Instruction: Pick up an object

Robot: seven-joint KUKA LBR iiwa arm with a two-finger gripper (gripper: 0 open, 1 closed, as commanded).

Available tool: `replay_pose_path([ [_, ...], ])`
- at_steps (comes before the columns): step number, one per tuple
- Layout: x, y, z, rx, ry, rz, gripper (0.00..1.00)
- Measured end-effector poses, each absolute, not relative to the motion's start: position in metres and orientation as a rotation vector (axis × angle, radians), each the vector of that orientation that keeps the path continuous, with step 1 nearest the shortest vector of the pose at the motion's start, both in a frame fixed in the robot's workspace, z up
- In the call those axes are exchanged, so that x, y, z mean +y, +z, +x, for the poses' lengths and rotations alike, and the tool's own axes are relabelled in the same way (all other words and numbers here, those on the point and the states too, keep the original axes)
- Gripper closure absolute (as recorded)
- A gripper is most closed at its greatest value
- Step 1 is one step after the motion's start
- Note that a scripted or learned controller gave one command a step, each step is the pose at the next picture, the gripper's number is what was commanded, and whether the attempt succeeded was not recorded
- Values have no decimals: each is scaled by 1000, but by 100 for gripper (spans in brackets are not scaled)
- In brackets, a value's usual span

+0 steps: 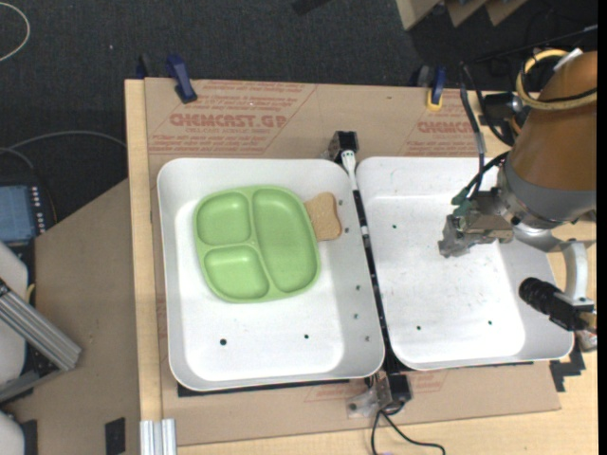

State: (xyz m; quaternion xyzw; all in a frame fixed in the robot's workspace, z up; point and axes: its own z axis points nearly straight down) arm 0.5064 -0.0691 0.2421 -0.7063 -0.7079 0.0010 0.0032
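One pale-green three-compartment plate (256,244) lies beside a tan sponge (324,216).

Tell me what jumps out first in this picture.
A green divided plate lies in the left bin, with a tan sponge against its right edge. The arm's gripper hangs over the right bin, under the orange band at the view's right.

Dark carpeted floor (76,55), tan board bench (142,254), blue clamps (180,78)
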Motion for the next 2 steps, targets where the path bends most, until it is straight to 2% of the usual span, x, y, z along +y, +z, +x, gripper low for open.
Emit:
replay_pose_path([
  [1,49,314,482,-2240,-15,-2206,100],
  [2,88,372,480,-2231,-12,-2217,100],
])
